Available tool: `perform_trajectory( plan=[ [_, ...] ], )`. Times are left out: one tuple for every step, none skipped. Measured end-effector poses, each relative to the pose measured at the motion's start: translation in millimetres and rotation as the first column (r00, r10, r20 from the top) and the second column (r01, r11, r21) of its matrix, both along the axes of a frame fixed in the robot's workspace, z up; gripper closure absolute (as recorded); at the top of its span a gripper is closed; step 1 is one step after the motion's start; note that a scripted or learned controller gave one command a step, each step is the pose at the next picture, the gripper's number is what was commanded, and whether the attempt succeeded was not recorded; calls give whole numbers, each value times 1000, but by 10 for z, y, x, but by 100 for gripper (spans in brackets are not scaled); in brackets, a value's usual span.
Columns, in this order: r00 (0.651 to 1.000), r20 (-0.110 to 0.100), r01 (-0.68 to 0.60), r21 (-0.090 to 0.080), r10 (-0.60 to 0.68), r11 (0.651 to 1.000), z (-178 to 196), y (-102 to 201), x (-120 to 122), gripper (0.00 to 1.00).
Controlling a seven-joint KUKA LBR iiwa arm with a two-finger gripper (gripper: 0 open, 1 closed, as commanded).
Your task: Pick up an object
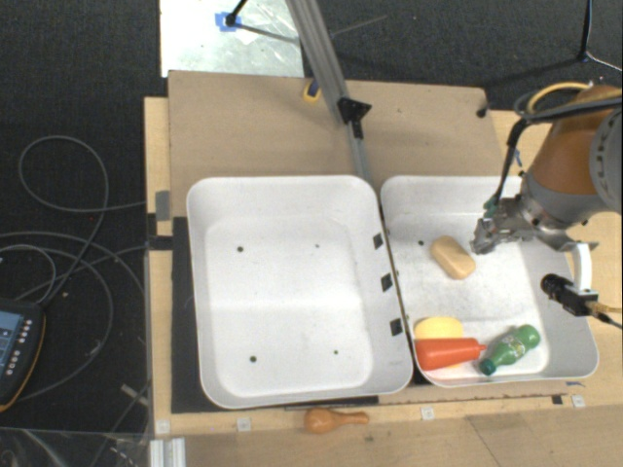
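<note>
Since my tool (484,237) sits just beside the tan soap bar (453,258), finger state unreadable, I fear it nudges rather than grips

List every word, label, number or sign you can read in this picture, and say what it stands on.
None can be read.
Green bottle in the right bin: no legible label.
Handheld screen on the floor at left: lit, but its content is too small and blurred to read.
Blue tape at top: no writing visible.
</note>
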State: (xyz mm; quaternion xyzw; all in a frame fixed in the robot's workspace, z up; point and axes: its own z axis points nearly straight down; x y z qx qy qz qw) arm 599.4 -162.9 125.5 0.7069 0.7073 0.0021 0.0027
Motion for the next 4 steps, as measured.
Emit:
perform_trajectory(
  plan=[
    [1000, 0, 0, -2, 0, 1000, 518, -103, 4, 100],
    [1000, 2, -3, -2, 3, 1000, 1170, -128, 13, 100],
    [1000, -3, -4, 0, 4, 1000, 1216, -128, 23, 100],
    [1000, -7, -9, 3, 9, 1000, 1106, 369, -65, 100]
  ],
)
